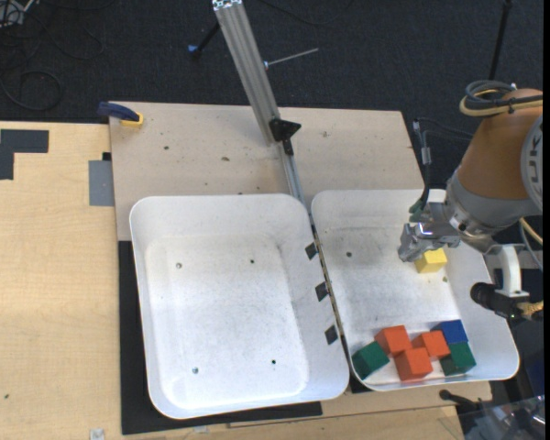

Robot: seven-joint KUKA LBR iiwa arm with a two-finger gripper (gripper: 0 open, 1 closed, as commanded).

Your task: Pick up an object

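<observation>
Yellow block (432, 261) is a small matte cube, plain faces, no markings or text readable on it. It sits in the right bin (367, 223), toward the bin's right edge and roughly midway between its far and near edges, well apart from the pile at the near right corner. Cube looks turned slightly off the bin's edges; no long axis to call, it's about equal on all visible sides. Gripper (423, 242) is directly over it, metal tip touching or just above the block's far-left top (can't tell which). Can't tell if the fingers are apart or closed, and the block isn't visibly between them. Pile: orange blocks (412, 351), green blocks (370, 359), one blue block (453, 331), all touching or nearly so. Left bin (156, 246) sits beside it.
</observation>
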